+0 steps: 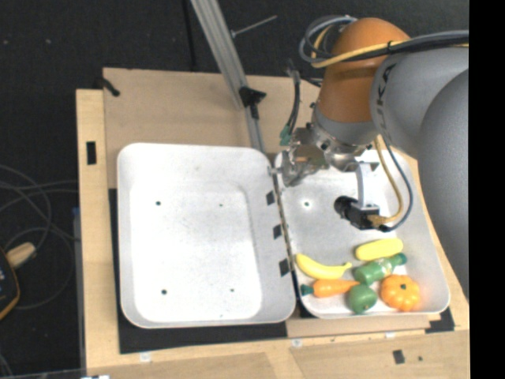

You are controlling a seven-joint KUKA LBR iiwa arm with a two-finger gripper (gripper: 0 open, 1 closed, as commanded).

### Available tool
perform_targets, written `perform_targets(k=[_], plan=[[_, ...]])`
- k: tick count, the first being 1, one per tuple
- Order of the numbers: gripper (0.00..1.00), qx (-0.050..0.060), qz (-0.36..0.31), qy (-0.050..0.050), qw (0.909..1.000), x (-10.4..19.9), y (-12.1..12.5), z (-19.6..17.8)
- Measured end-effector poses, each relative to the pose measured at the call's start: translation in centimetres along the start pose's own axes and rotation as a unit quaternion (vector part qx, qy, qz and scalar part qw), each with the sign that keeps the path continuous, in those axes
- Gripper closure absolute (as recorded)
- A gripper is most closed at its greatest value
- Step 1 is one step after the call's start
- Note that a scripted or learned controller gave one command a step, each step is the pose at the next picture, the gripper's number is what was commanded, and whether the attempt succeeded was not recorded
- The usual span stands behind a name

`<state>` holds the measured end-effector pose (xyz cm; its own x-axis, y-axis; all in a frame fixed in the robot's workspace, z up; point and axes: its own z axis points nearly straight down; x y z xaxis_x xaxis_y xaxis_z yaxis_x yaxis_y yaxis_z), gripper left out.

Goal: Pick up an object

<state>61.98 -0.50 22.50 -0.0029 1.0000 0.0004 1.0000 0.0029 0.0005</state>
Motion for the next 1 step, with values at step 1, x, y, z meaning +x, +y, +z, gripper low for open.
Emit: perform_targets(k=[1], plan=[[1.0,0.0,-0.001,0.001,1.0,5.16,-1.94,-1.08]])
